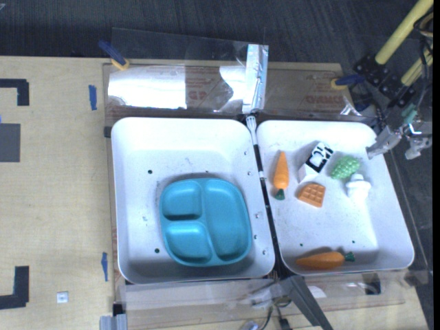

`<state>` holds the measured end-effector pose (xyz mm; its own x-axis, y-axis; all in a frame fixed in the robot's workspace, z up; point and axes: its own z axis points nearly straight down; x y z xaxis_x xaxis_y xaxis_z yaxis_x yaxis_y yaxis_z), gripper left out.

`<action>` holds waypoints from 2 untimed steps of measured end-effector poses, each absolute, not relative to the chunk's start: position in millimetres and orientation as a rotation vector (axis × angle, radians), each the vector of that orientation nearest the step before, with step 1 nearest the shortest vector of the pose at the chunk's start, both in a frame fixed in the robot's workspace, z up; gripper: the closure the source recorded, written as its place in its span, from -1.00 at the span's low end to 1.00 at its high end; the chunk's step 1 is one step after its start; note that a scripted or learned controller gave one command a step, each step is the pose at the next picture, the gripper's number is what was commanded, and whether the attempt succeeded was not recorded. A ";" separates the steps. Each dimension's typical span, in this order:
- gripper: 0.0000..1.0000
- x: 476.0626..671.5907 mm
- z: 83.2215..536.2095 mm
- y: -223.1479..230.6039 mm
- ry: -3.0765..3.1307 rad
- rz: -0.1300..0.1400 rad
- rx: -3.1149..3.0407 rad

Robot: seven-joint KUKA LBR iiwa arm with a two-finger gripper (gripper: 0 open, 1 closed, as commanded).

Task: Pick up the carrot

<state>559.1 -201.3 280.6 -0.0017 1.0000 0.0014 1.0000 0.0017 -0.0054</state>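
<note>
An orange carrot (280, 171) lies in the right bin (385, 218) near its left wall, green stem end pointing toward the front. A second carrot (320, 259) rests lengthwise against that bin's front wall, stem to the right. My gripper (397, 146) hangs over the bin's far right rim, well to the right of both carrots. Its two fingers stand apart, open, with nothing between them.
Also in the right bin are a black-and-white cube (317, 157), a green bumpy toy (344, 167), a white piece (357, 185) and a waffle (311, 194). The left bin (130, 150) holds a blue divided plate (205, 220).
</note>
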 end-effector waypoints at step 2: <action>-1.00 588.5 182.9 -61.6 -2.647 0.001 -1.691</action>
